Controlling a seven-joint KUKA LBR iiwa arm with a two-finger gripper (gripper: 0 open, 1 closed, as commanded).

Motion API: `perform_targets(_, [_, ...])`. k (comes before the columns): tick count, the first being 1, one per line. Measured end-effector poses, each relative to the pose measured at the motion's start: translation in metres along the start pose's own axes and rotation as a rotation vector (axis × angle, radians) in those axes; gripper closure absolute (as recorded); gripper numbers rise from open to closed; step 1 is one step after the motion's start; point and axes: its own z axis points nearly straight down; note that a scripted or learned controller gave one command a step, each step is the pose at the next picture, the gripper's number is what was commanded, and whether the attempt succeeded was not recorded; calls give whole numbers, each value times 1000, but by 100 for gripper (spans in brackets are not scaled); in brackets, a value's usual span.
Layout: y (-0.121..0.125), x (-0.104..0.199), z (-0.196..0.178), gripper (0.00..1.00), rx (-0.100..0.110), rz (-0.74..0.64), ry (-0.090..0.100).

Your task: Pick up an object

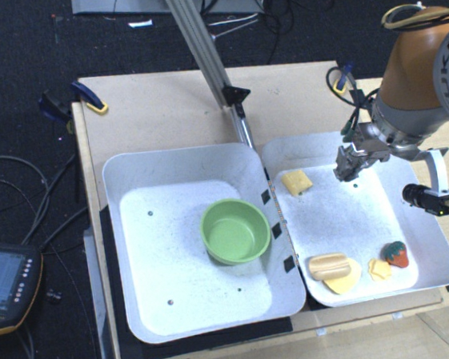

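My gripper (347, 169) hangs over the back of the right bin (422, 216), a short way right of a pale yellow block (296, 182). Nothing shows between its fingers. Along the right bin's front lie a hot-dog-like bun (329, 265) resting on a yellow wedge (342, 282), a small yellow piece (380, 270) and a red strawberry-like toy (396, 254). A green bowl (234, 230) stands upright in the left bin (149, 223), near its right side.
A slanted metal pole (201, 44) rises from the bench behind the bins. Black clips (277, 229) join the bins at their shared edge. A pendant (3, 284) lies on the floor at left. Blue clamps (86, 96) grip the bench's back corners.
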Motion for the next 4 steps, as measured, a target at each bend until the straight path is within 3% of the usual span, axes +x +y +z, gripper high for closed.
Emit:
perform_targets(1, [1,0,-47,100,1,0,0])
perform_targets(4, [-41,150,-42,100,5,-4,2])
